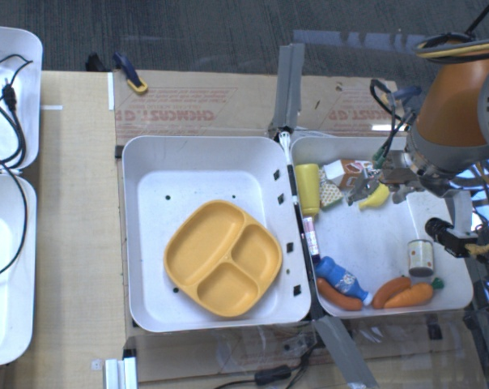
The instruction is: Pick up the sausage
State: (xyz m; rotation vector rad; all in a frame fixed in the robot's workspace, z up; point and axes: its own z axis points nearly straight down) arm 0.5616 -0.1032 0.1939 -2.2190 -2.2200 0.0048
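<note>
The claw (367, 186) hangs over the right bin's (366, 245) far end, just beside a banana (376, 198); whether it grips anything, I cannot tell. The sausage (338, 295) lies well toward the camera, by the blue bottle (339, 277) and carrot (406, 295).

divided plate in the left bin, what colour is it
Yellow-orange, seen plainly in the camera view: the three-compartment plastic divided plate in the shallow white left bin.

Yellow-orange plate (222, 257); white bins (139, 217); reddish-brown sausage (338, 297); blue bottle (339, 276); orange carrot (406, 296)

Reddish-brown sausage (338, 297), right bin's near edge
</note>
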